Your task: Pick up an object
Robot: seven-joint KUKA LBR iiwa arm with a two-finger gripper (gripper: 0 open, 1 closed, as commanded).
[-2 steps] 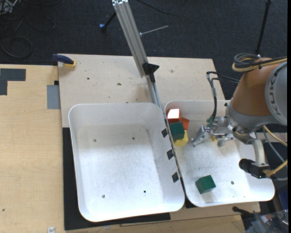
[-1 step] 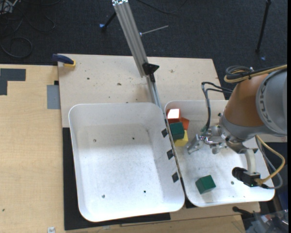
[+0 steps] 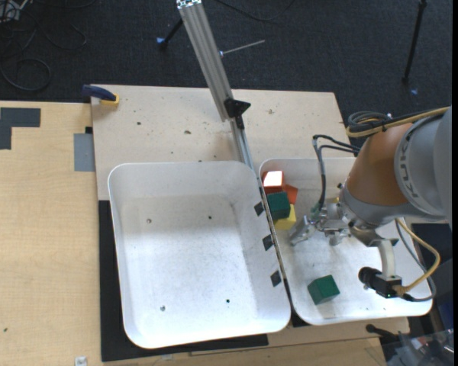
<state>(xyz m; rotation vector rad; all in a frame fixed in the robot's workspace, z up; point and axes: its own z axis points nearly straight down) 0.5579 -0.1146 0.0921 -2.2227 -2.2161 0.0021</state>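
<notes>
Arm point(image 3: 412, 166) cut off at right

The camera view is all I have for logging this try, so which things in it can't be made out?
- Gripper: small and blurred; whether it is open or shut cannot be told.
- Right bin: its right part is covered by the arm.
- Pile of blocks at the bin's left wall: they overlap, so their count is unclear.
- Green block: shows plainly, apart from the gripper.

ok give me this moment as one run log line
arm: over right bin | gripper: low, beside block pile | green cube: loose on bin floor | left bin: untouched | pick: not yet done
</notes>
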